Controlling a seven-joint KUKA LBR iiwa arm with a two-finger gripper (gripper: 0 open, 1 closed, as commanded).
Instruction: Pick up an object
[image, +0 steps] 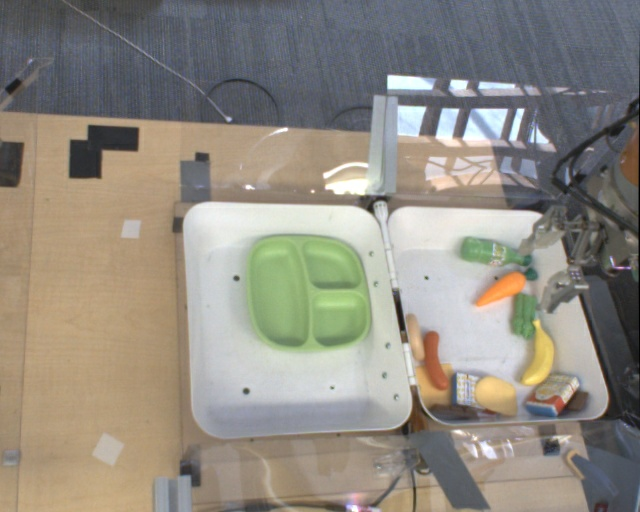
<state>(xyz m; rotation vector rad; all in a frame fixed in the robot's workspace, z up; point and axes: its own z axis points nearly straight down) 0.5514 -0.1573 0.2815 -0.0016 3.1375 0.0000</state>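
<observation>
A green divided plate (306, 292) is seen centred in the left bin (210, 400). In the right bin (440, 235), a green bottle (492, 251) lies at 12 o'clock, a carrot (500, 288) just below, a banana (540, 356) at 4 o'clock. The end effector (565, 262) is held open, empty, at 2 o'clock, right of the carrot.

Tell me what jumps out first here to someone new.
The light green three-compartment plastic tray sits alone in the middle of the left white bin. The right white bin holds a cluster of toy food: an orange carrot, a yellow banana, a green bottle. The two-finger gripper hangs open at its right edge.
</observation>
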